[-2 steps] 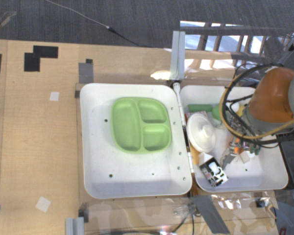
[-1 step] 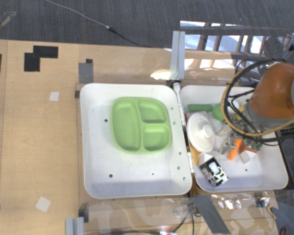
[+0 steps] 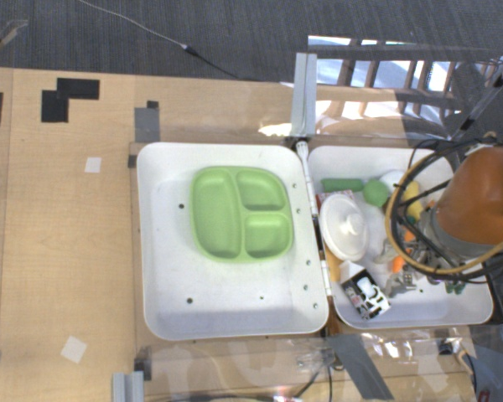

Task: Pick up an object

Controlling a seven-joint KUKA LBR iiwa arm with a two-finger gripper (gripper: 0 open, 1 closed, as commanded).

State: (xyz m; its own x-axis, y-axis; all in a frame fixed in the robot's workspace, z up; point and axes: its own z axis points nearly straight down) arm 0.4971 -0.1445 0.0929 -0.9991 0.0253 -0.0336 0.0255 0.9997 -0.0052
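Note:
The right bin [image 3: 436, 312] holds a jumble of objects. A white round bowl-like piece [image 3: 345, 224] lies at its left. Behind it sit a dark green block [image 3: 342, 185] and a lighter green lump [image 3: 375, 193]. A black and white item [image 3: 365, 294] rests near the bin's front wall. Small orange pieces [image 3: 397, 264] and a yellow thing [image 3: 412, 198] peek out beside the arm. The arm's orange band [image 3: 483, 198] and looped cables [image 3: 411, 224] hang over the right half of this bin. My gripper [image 3: 405, 281] is low in the bin, just right of the black and white item, mostly hidden under the wrist.
The left bin [image 3: 168, 300] carries a light green divided plate [image 3: 241, 213] in its middle. A metal divider [image 3: 313, 224] separates the two bins. A metal frame [image 3: 377, 65] stands behind the right bin. Wooden bench top [image 3: 59, 241] stretches to the left.

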